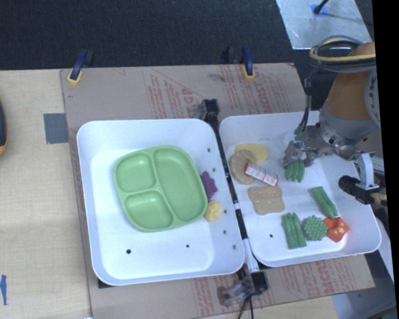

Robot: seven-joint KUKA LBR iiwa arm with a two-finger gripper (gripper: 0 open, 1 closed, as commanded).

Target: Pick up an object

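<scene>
The end effector [297,153] sits low over the upper middle of the right bin [371,245], its tips right at the top of a small green vegetable piece [294,170]; from this slanted view I cannot tell whether it is apart, together or clamped on anything, so nothing counts as held. That green piece looks like the target: it lies on the bin floor, apart from the cracker [266,199] to its lower left and from the wrapped snack bar [260,175] and round cookie [241,166] further left. To do this step well, the descent should centre on the piece's narrow width, with the closing line across it rather than along it, since a long thin piece slips out endwise. Go down until the tips nearly meet the bin floor, close firmly, then lift straight up before any sideways travel, so it does not drag into the cracker. The other food offers fallbacks: a second green stick [323,201], a green bundle [293,230], broccoli [314,227] touching a red piece [336,229]. The left bin [105,266] holds a green divided plate [160,187], a purple piece [209,183] and a yellow piece [212,211], well apart from the arm.
</scene>
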